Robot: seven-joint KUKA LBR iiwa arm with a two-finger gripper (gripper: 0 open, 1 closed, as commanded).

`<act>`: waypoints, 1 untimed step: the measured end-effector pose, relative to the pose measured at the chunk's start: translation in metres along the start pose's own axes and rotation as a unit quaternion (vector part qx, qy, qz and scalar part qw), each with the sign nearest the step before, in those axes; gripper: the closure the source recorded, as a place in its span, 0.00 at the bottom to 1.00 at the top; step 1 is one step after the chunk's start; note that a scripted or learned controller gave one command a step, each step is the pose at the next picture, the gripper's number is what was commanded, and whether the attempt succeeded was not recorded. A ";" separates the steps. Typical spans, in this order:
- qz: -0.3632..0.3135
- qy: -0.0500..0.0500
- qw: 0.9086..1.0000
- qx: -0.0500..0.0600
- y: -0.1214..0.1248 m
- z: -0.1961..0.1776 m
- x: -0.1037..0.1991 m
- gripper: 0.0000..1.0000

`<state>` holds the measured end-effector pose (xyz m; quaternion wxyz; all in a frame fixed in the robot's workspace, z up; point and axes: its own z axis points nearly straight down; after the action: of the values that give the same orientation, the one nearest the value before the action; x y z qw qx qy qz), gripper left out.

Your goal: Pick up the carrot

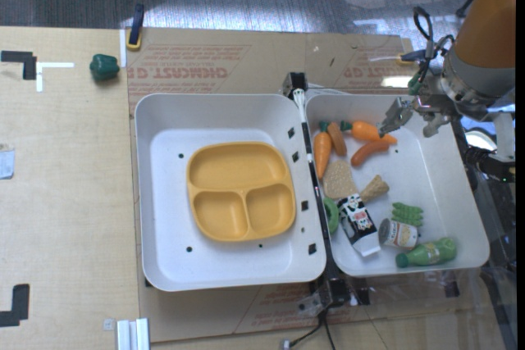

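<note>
1. Pale wood tabletop (66, 201) fills the left of the camera view, with a sheet of brown cardboard (246, 61) lying under two shallow white bins and dark carpet beyond the far edge.
2. On the bare wood at far left sits a small green object (104, 67), well apart from both bins.
3. The left bin (156, 201) holds a yellow divided plate (241, 190) with three compartments, lying flat near the middle.
4. The right bin (447, 176) carries the clutter. The carrot (322, 152) lies along its left wall, orange body pointing toward the near side, green top toward the far side.
5. Just beside the carrot, further right, lie a slimmer orange piece (337, 139), another orange piece (365, 129) and a reddish-orange sausage shape (373, 148).
6. Below them rest a speckled tan slice (339, 179) and a smaller brown wedge (375, 188).
7. Near the front lie a black-and-white carton (358, 221), a small can (399, 234), a green leafy piece (408, 213) and a green bottle (426, 252) on its side.
8. The arm reaches in from the right, its orange band at the upper right corner. The end effector (418, 117) hangs over the far right part of the right bin, fingers spread apart with nothing between them, well apart from the carrot.
</note>
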<state>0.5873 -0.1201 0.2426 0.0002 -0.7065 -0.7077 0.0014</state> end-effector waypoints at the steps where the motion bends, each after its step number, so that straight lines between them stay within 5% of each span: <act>1: 0.027 0.000 1.000 0.001 0.031 0.109 -0.013 0.00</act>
<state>0.6183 -0.1337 0.1331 0.0011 -0.7254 -0.6883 0.0020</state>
